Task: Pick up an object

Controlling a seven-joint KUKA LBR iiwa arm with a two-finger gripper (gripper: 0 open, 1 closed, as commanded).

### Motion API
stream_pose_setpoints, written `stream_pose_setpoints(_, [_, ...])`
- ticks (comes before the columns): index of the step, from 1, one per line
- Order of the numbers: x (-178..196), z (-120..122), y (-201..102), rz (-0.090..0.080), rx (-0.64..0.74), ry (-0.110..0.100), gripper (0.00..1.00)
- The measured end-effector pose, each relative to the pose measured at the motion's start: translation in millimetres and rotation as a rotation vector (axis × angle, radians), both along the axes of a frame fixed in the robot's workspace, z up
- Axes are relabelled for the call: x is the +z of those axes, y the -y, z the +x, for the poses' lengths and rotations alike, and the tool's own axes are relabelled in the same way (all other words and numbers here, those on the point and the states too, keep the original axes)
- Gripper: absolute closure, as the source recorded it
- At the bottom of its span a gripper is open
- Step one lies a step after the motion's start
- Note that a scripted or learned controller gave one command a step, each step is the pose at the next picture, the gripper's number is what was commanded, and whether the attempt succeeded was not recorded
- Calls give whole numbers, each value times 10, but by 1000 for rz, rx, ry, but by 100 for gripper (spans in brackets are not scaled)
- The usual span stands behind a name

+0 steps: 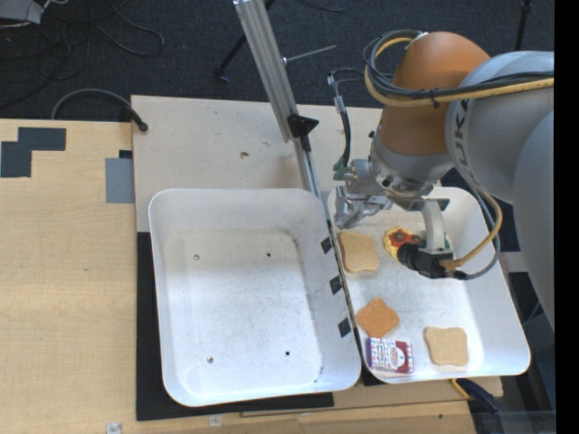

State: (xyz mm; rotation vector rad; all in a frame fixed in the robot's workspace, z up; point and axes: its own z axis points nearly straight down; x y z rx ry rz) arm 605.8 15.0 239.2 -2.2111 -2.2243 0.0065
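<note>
- Nearest to us in the right bin (507, 355) lies a small printed packet (390, 354), with a pale toast slice (447, 345) beside it and an orange-brown piece (377, 317) just above.
- Further back, a tan toast slice (359, 252) lies against the bin's left wall, just under the claw (355, 208); we take it as the likeliest pick.
- We judge that slice to be light, flat and fairly stiff, probably a toy, with a smooth face that could slip. It lies low on the bin floor, so the hold would be across its two side edges, not the flat face.
- A yellow-and-red thing (399, 240) sits near it to the right, partly hidden by a black fitting on the arm's cable.
- Our arm (434, 107) reaches in from the right, its wrist bent down over the bin's far left corner, the claw pointing at the floor.
- We cannot tell how the claw stands; nothing shows held in it.
- Beside it, the left bin (172, 242) carries only dark specks.
- Both bins rest on the desk (63, 269).
</note>
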Motion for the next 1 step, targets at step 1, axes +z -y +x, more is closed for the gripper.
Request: stream_pose_setpoints(1, [-147,57,-492,-1,-1,-2,100])
